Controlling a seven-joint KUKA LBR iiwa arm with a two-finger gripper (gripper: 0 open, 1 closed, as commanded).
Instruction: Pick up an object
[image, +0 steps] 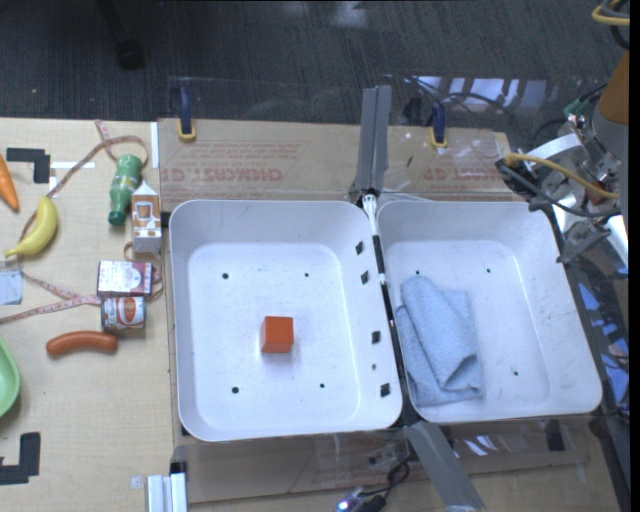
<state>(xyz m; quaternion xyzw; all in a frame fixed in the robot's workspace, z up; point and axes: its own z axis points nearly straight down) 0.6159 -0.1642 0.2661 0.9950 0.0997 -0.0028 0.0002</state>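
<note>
Small orange cube (278, 334) in left white bin (200, 240); our tool (590, 185) at far right, well apart; tool state: we cannot tell.

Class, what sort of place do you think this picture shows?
Probably a robotics lab test bench: two white bins side by side, one holding an orange block, one a blue cloth, with toy food alongside.

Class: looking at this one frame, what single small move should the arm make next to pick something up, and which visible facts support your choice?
Probably swing the arm left from the bench's right edge to above the right bin, over the folded blue cloth. The arm sits up at the right, outside both bins, and the cloth is the nearer item; the orange block lies farther away in the left bin.
</note>
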